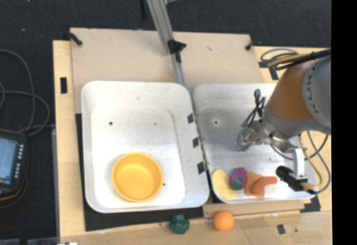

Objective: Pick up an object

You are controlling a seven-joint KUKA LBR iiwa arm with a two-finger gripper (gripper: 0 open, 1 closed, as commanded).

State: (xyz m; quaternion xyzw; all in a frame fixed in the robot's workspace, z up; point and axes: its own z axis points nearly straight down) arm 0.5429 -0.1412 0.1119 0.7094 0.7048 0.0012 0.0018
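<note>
Grey arm (295,101) with orange band, reaching in from the right edge, over the right-hand bin (223,110). Pincer (245,140) low over the bin's bare floor, right of frame centre; whether spread or pressed together, impossible to tell, too blurred and dark. Nothing seen between its tips.

Toys crowded along the lower edge of that bin, below and slightly right of the pincer, near it but apart: a pale yellow banana-like piece (220,182) at the lower-left corner of the bin, a purple and green piece (238,177) just beside it, then an orange carrot-like piece (261,183) further right.

In the left-hand bin (134,110), a yellow bowl (137,176) at the lower middle, upright, well apart from the pincer.

On the bench below the bins, a small green thing (179,224) and an orange ball (223,220), side by side, outside both bins.
</note>
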